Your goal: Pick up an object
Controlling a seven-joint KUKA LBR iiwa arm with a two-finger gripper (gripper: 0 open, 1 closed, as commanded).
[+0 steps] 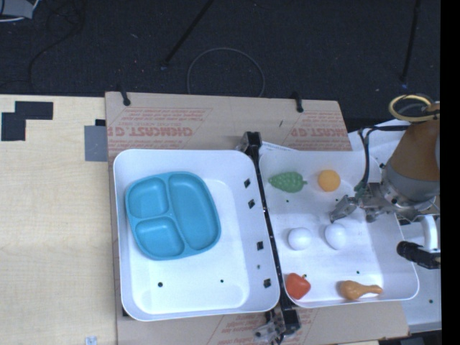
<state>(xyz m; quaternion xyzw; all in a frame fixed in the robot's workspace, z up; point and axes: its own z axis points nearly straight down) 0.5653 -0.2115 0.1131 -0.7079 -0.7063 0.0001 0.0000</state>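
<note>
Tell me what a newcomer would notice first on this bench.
The blue divided plate stands out most, lying alone in the left bin. The right bin holds scattered small items: a green leafy piece, an orange ball, two white eggs, a red pepper. The arm's hand hangs just above the right-hand egg.
</note>
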